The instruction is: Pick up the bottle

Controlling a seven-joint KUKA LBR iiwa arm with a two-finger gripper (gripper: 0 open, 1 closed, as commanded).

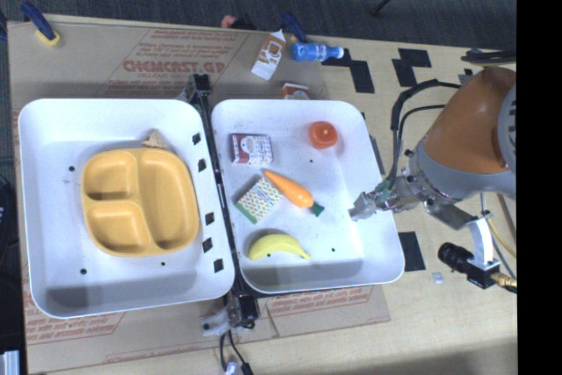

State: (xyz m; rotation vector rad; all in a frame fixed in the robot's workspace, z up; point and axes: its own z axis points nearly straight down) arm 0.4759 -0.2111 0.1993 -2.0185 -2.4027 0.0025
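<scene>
Grey pincer (367, 205): at the right bin's (379, 255) right rim, low over the edge; whether it is wide or narrow, I cannot tell; nothing seen in it.
Arm (465, 140): orange-banded, reaching in from the right, above the counter (132, 57).
Carrot (291, 190): mid-bin, left of the pincer, apart from it.
Patterned packet (257, 199): just beside the carrot's left end.
Banana (277, 248): near the bin's front wall.
Red box (250, 148): back left of the bin.
Orange round thing (322, 134): back right of the bin.
Bottle (315, 53): blue, lying on the counter behind the right bin, outside it, well apart from the pincer.
Yellow tray (140, 199): three compartments, in the left bin (44, 189).
</scene>
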